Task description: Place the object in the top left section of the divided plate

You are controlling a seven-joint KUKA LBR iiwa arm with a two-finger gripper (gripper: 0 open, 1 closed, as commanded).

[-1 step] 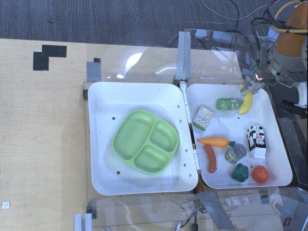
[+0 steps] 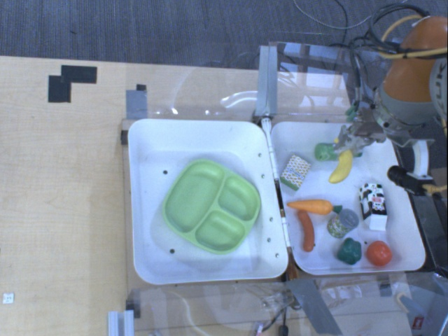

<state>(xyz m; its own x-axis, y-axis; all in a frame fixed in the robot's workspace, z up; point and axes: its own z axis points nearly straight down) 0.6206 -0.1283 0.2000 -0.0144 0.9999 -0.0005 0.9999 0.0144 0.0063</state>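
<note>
Two shallow white bins (image 2: 140, 208) sit side by side. Whether the gripper (image 2: 352, 140) above the yellow toy banana (image 2: 341, 167) is open or closed is unclear; descend squarely before lifting toward the green divided plate (image 2: 212, 206).

The green divided plate (image 2: 212, 206) lies in the left bin (image 2: 140, 187). In the right bin (image 2: 413, 254), the gripper (image 2: 352, 143) hangs just above a yellow banana (image 2: 341, 167), beside a carrot (image 2: 310, 206) and a red tomato (image 2: 379, 253).

R bin (image 2: 418, 254): carrot (image 2: 310, 206) | sausage (image 2: 307, 232) | tomato (image 2: 379, 253) | milk carton (image 2: 373, 205) | patterned box (image 2: 295, 171)
</note>
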